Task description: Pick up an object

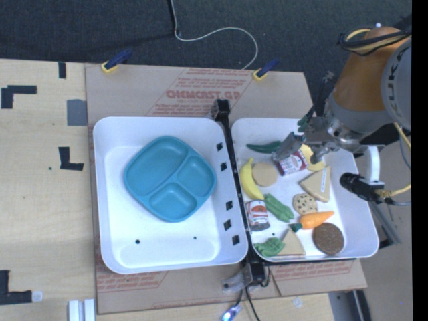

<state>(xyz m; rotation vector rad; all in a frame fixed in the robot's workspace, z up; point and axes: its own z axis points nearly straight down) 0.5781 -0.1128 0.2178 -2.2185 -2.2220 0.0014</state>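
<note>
The right bin (364, 229) holds several toy foods: a banana (249, 179), a green chili (265, 147), a small can (258, 215), a carrot (314, 219), a cheese wedge (318, 184) and a round brown cookie (328, 238). A small white and purple packet (290, 164) lies near the bin's back middle. My gripper (305, 149) hangs low over the back of this bin, just above and behind the packet. Its two dark fingers stand apart, open, with the packet below them and not clamped.
The left bin (110, 179) holds a blue divided plate (170, 178). A black divider clip strip (231, 179) runs between the bins. A cable (214, 35) loops across the dark floor behind. The arm's orange band (364, 72) rises at the right.
</note>
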